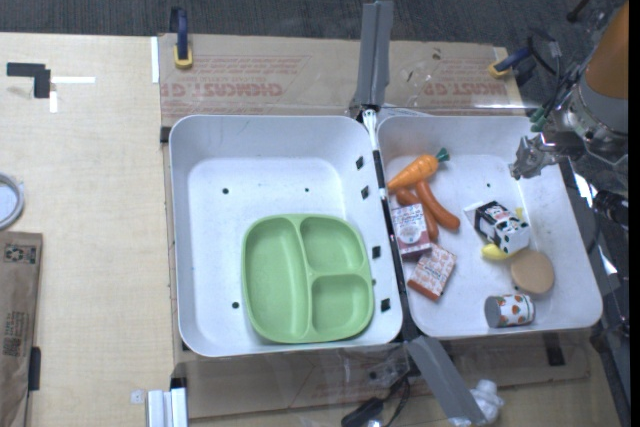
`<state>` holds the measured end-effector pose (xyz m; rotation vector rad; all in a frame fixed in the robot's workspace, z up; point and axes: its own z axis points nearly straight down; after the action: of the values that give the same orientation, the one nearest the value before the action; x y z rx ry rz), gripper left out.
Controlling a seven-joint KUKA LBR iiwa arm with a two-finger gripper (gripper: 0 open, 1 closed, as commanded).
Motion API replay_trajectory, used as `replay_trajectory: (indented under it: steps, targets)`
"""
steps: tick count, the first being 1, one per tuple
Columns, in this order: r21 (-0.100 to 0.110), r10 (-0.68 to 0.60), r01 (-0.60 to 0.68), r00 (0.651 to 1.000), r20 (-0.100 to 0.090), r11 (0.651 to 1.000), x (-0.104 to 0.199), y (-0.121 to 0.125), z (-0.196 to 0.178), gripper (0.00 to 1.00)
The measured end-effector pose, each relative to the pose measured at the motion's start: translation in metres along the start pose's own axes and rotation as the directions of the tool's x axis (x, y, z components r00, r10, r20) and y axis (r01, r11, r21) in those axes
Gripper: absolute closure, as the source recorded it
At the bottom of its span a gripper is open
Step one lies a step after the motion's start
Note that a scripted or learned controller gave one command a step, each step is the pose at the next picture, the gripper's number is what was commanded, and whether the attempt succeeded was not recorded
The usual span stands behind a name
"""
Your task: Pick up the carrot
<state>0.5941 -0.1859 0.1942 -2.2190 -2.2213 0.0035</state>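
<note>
While the carrot (416, 171) lies in the right bin (560, 315), the arm (580, 120) hovers apart.

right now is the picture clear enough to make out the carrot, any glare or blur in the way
In the camera view the light is even and soft, with no glare on the carrot, which reads sharp and orange against the right bin. The gripper near that bin's far right edge looks dark and slightly blurred. Small labels on the packets are too soft to read.
</note>
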Motion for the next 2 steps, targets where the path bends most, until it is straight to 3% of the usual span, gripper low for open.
replay_trajectory:
  steps: [1,2]
  targets:
    - [0.002,0.436,-0.436,0.900,0.001,0.900,-0.036,-0.008,0.033,0.00]
    - [0.001,0.334,-0.334,0.943,0.000,0.943,0.011,0.021,0.062,0.00]
